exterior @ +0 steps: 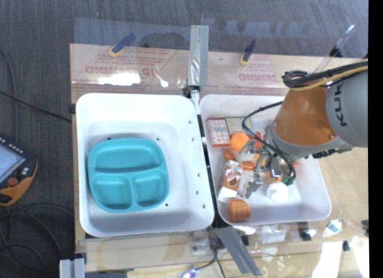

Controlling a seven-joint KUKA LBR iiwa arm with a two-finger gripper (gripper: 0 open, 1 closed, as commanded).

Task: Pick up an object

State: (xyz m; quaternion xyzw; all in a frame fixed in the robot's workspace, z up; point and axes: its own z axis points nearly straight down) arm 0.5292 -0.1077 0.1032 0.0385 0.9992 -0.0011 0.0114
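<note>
End effector hangs just above orange cup.

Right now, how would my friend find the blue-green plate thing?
Look at the left white bin, the one away from the robot arm. The teal tray lies flat on its floor. It is divided into three sections, one long and two small, and nothing else in that bin looks like it, unlike the cluttered right bin.

Grey arm coming in from the right, bent downward, orange band sitting just above the wrist. Gripper pointing down and to the left, low over the bench.
</note>
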